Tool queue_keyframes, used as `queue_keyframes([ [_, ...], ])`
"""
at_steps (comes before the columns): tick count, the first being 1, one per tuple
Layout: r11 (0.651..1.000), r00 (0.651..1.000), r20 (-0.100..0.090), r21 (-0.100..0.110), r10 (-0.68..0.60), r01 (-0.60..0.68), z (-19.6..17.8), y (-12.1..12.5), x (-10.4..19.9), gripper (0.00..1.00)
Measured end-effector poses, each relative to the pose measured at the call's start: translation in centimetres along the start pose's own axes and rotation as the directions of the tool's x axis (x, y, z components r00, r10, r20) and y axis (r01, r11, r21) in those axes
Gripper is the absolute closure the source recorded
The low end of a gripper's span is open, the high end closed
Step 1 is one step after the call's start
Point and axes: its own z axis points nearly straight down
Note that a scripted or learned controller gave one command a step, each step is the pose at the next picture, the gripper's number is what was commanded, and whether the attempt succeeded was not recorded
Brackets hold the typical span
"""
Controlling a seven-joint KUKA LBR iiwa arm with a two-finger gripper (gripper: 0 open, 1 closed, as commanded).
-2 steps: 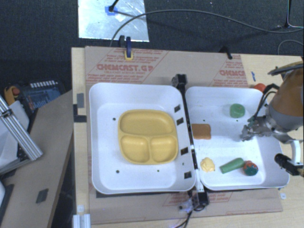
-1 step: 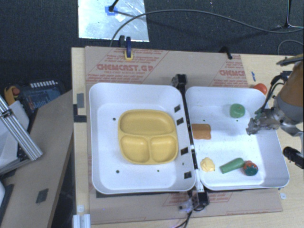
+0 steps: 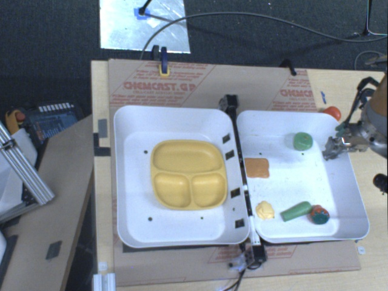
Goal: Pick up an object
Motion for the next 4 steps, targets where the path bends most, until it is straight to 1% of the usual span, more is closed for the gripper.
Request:
queue_keyframes([
  [1, 1.0, 1.0, 0.0, 0.001, 0.0, 0.0, -4.8, -0.4, 0.4, 1.0],
  [3, 1.0, 1.0, -0.004, 0.005, -0.005, 0.005, -6.1, -0.8, 11.1, 1.0],
  [4, 1.0, 1.0, -0.004, 0.006, -0.004, 0.004, -4.5, -1.0, 15.9, 1.0],
])
